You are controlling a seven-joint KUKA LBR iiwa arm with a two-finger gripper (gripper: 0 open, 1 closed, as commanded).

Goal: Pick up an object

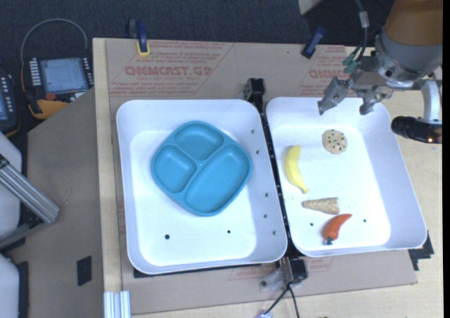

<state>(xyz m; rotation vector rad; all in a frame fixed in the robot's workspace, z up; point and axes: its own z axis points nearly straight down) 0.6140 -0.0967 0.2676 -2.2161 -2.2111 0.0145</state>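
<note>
Two bins (133, 190), one plate (202, 167), four foods (295, 167)

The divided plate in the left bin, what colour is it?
The divided plate is plain light blue, clearest in the camera view.

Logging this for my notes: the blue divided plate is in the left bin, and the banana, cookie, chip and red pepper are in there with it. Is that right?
Not quite. In the camera view the blue divided plate lies alone in the left bin. The banana, cookie, chip and red pepper lie in the right bin.
</note>
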